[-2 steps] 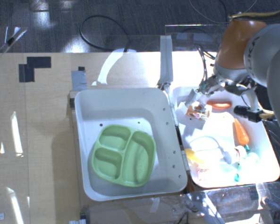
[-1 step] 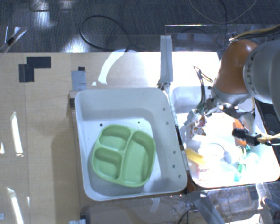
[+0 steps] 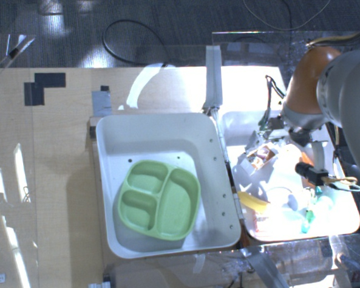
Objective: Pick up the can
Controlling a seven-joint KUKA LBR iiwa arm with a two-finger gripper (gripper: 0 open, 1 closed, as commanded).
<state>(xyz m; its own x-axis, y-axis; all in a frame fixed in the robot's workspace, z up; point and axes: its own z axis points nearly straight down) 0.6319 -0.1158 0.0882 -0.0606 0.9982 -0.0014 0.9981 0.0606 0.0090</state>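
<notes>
My gripper hangs low over the upper left part of the right bin, with the grey arm and its orange band coming in from the upper right. Right at the gripper sits a small brownish-red and silver thing that may be the can. Glare washes out this bin, so I cannot tell whether that thing is held or only lies beneath the gripper.
The left bin holds a green divided plate. In the right bin lie a yellow item near the front left and a teal item near the front. The divider between the bins runs just left of the gripper.
</notes>
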